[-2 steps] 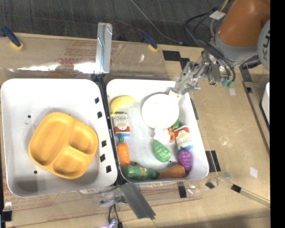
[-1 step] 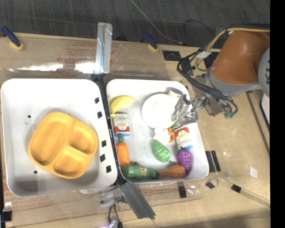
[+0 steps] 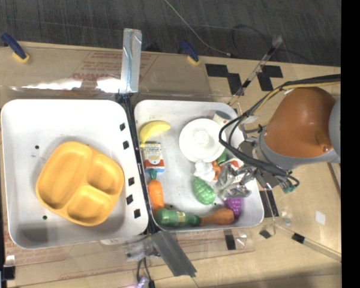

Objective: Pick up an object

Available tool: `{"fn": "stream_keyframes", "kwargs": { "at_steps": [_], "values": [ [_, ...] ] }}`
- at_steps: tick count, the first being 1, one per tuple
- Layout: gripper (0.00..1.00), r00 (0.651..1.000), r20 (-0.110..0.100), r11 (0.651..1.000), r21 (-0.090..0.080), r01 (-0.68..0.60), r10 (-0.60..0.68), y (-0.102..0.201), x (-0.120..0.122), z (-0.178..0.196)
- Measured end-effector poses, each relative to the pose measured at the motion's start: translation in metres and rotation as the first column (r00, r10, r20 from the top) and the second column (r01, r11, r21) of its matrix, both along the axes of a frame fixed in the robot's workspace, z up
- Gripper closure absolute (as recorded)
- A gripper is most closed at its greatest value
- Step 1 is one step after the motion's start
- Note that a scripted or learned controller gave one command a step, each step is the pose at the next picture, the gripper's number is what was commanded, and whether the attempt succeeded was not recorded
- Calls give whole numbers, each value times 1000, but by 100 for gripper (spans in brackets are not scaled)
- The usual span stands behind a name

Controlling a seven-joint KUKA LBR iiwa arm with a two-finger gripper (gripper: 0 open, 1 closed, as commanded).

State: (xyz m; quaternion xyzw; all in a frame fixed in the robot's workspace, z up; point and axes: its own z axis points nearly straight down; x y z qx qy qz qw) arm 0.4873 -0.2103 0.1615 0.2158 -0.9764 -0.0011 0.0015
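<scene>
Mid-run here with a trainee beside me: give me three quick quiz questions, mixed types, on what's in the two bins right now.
1. True or false: the yellow divided tray lies in the left bin.
2. Which item lies nearest the right bin's top-left corner? A) banana B) white lid C) purple grapes
3. Over which bin is the pincer?

Key: 1 true; 2 A; 3 the right bin.

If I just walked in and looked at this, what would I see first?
Probably the big yellow tray with three sections, sitting alone in the left bin. Next, the robot's shiny orange band on the right, with its claw down among a jumble of toy food in the right bin: a yellow banana near the top left corner, a white plate, a carrot and purple grapes.
</scene>
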Motion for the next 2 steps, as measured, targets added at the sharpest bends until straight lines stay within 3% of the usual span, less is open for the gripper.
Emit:
{"fn": "stream_keyframes", "kwargs": {
  "at_steps": [1, 2],
  "values": [
    [100, 995, 12, 995, -3, 100, -100, 0, 46, 73],
    [100, 999, 2, 999, 0, 39, -39, 1, -4, 13]
  ]
}}
